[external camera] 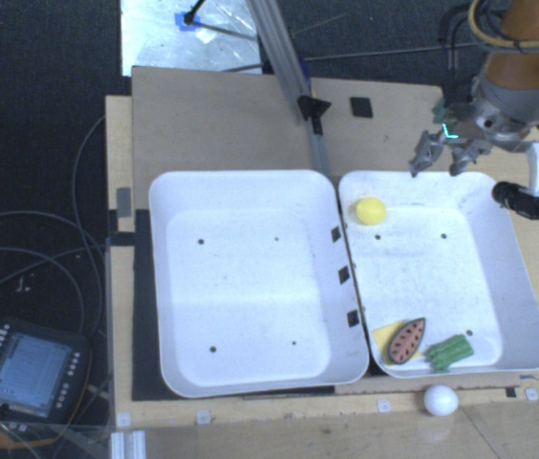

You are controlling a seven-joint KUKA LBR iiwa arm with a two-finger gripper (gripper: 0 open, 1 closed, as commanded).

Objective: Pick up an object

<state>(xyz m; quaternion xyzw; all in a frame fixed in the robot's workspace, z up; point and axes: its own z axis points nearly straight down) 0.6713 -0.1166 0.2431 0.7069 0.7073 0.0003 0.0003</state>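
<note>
Spanning most of the table, two shallow white bins sit side by side: the left bin toward the table's left edge and the right bin toward its right edge, their inner walls touching. The arm reaches in over the table's far right corner, and its hand hangs just above the far rim of the right bin, fingers spread apart with nothing between them.

Things to pick lie in the right bin. A yellow ball rests near that bin's far left corner, close to the wall shared with the left bin. At the near edge sit a green toy, a reddish oval toy lying partly over a yellow piece, all crowded together. A white ball lies on the table itself, just outside the bin's near rim.

From here the ball looks the nearest target, yet it is round and likely to roll off if one finger meets it first. Its place by the wall leaves little room, so a finger could strike the rim. In the near cluster, the fingers might catch two things at once or push them apart.
</note>
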